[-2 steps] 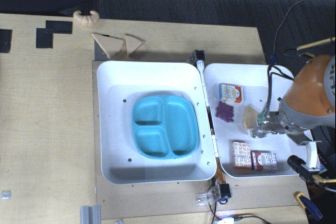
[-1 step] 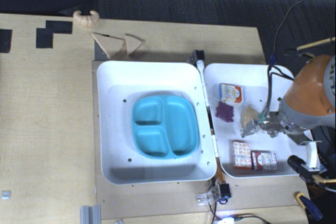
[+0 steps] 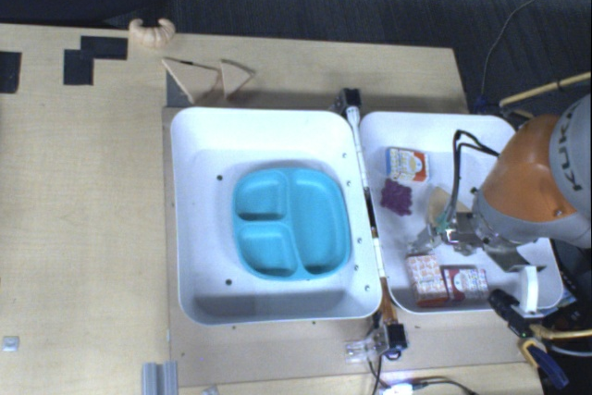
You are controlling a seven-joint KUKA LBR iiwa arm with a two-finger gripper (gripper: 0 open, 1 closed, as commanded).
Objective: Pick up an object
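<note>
A grey KUKA arm with an orange band reaches in from the right over the right bin (image 3: 532, 296), its gripper (image 3: 442, 231) low in the middle of that bin. Whether it is spread or pressed together cannot be told from this slanted overhead view, and nothing is visibly pinched.

The nearest candidates lie just toward the bin's near edge from the gripper: a small white-and-red patterned box (image 3: 424, 278) and, touching its right side, a dark red carton (image 3: 465, 283), whose long axis runs roughly parallel to that near edge. A purple object (image 3: 397, 196) sits beside the bin's left wall, up and to the left of the gripper, and a white carton with an orange label (image 3: 406, 165) lies beyond it toward the far-left corner.

The left bin (image 3: 199, 227) carries a blue divided tray (image 3: 291, 222) at its centre, well apart from the arm.

Judging by position, the boxes at the near edge offer the shortest reach.
</note>
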